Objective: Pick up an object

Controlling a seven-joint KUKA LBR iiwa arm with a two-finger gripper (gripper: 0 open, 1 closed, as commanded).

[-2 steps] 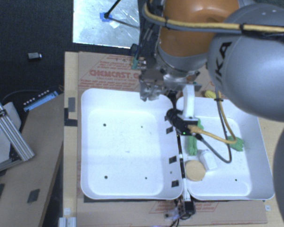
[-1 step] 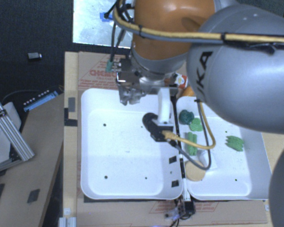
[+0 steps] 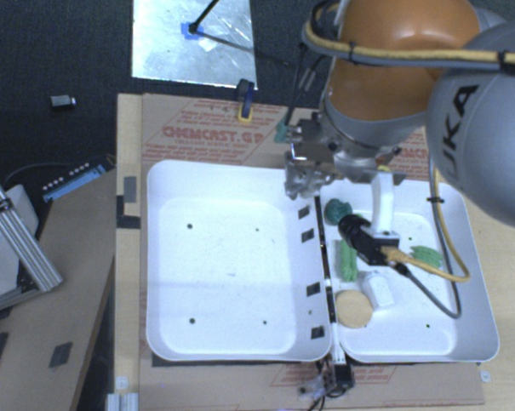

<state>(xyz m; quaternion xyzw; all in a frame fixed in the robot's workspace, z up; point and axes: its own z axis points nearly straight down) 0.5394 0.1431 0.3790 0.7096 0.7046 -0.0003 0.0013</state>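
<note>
The gripper hangs over the upper end of the seam between the two bins, just at the top left corner of the right bin; whether it is parted or closed cannot be told, since its tip is a dark, blurred mass under the wrist. Nothing shows clamped in it. The objects to choose from all lie in the right bin, at about four to five o'clock from the gripper: a dark green lump is nearest, just beside it; a long green piece runs close along the seam with its long axis roughly twelve to six o'clock; a tan disc sits at the six o'clock end of that piece, with a small white block touching or nearly touching it at its one o'clock; a light green item lies further off toward three o'clock. The left bin holds nothing to grasp, so the coming move likely turns on a short shift toward four o'clock and a descent. A black fitting and yellow cable cross over the pile, hiding parts of the long piece and the light green item, and the arm's body cuts off the bin's upper rim.
</note>
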